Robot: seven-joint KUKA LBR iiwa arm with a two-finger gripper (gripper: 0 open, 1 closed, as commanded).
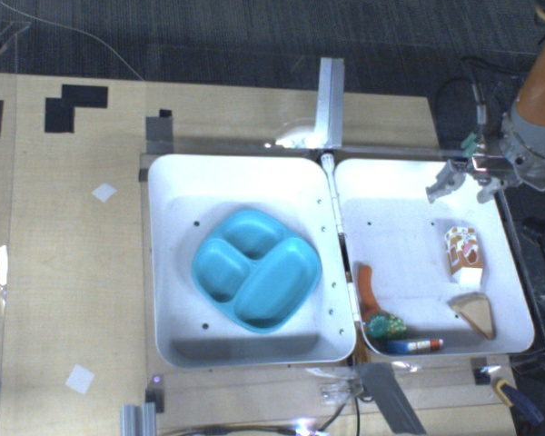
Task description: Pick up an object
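Camera view, from left to right: the left bin [168, 243] holds a blue divided plate [256, 269], lying flat near its middle. In the right bin [400, 234], an orange carrot [366, 289] lies along the left wall, with a green, knobbly toy [384, 324] at its lower end and a marker [416, 344] just beside that, along the near wall. Further right, a brown-and-white packet [463, 252] lies close to the right wall, and a tan wedge [475, 314] sits below it, near the corner. The gripper [466, 185] hangs over the bin's upper right corner with its fingers [440, 183] spread and nothing between them. The packet lies just below it, apart from the fingers; the other things lie further toward the near wall.
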